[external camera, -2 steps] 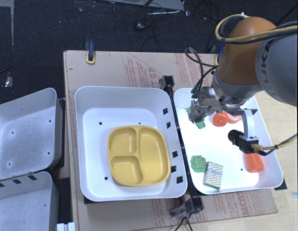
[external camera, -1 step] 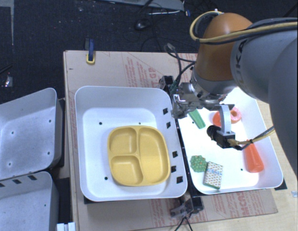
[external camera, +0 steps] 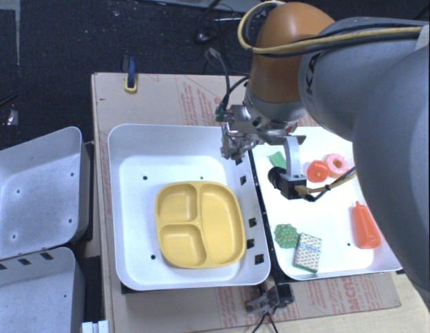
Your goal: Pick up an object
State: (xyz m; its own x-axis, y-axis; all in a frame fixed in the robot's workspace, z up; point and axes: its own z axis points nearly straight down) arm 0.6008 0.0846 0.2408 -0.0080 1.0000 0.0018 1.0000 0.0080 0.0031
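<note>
Orange wrist over the bins' shared rim, nothing picked yet
Whether my jaws (external camera: 234, 146) are wide or narrow I cannot tell; next I choose a target, maybe the green block (external camera: 286, 236)

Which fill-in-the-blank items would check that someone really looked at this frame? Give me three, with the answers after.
1. The yellow divided plate lies in the ___ bin of the camera view.
2. That plate has ___ compartments.
3. The orange bottle-shaped object lies near the right bin's ___ edge.

Missing words: left; three; right
</note>
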